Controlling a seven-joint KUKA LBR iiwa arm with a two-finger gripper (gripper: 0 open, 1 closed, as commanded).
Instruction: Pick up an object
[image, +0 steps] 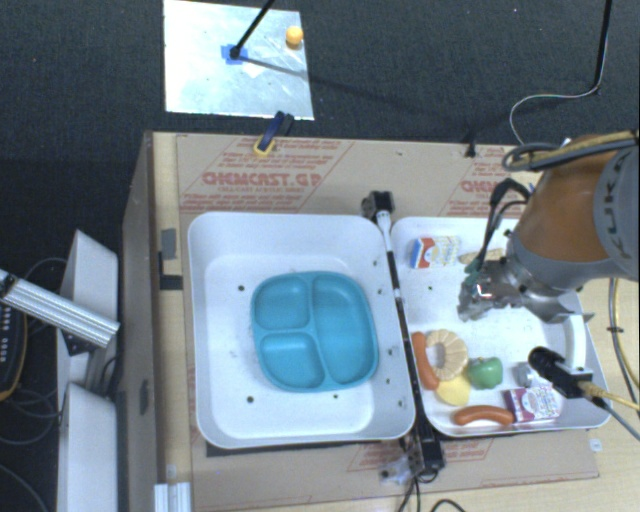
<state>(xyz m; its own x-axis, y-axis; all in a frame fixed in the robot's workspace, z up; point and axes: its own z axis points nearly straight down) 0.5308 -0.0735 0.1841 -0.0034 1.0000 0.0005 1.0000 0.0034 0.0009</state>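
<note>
Grey arm (585, 215) reaches in from right; gripper (478, 295) hovers over right bin (420, 232), finger state unclear.

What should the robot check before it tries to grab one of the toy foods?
1. Things to pick are in the right bin: ok. A green apple, a carrot, a sausage and a small carton lie there.
2. Gripper is over the right bin: ok, above a bare patch between the carton and the apple.
3. Gripper is lined up over an object: not ok, nothing lies right under it.
4. Gripper open or shut: cannot tell.
5. Objects have space around them: not ok for the apple, carrot and the yellow piece, which crowd together; ok for the carton.
6. Left bin holds a blue tray: ok, away from the arm.
</note>
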